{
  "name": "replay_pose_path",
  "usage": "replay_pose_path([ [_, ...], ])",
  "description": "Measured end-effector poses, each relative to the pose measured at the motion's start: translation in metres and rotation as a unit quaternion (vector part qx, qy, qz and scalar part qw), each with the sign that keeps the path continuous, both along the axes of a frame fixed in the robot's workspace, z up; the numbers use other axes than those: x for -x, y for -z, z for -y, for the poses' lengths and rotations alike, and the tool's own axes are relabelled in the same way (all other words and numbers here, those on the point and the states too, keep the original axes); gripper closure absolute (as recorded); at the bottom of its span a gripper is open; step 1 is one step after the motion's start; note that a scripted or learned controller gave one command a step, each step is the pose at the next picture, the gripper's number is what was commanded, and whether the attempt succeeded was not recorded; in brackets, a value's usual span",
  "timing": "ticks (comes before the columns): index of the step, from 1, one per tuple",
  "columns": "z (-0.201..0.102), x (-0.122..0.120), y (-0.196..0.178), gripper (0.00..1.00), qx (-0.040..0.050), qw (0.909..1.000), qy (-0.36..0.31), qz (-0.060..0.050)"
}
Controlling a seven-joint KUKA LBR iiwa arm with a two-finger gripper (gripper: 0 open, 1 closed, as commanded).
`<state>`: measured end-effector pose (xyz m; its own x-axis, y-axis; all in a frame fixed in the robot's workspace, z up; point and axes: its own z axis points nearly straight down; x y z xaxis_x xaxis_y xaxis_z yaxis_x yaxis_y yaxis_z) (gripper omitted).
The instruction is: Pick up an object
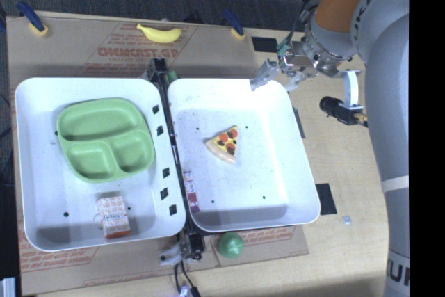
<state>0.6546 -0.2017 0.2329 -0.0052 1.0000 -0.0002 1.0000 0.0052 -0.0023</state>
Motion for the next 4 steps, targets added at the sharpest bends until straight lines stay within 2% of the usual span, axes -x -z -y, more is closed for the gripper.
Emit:
replay_pose_path([
  [1,-0.021,-0.002,0.142,0.0,-0.0001,1.0,-0.001,0.0],
  [2,-0.021,-0.003,0.13,1.0,-0.0002,1.0,-0.003,0.0],
  [3,-0.112,0.009,0.077,1.0,-0.0009,1.0,-0.002,0.0],
  [4,-0.11,0.01,0.078,0.0,-0.0004,1.0,-0.001,-0.001],
])
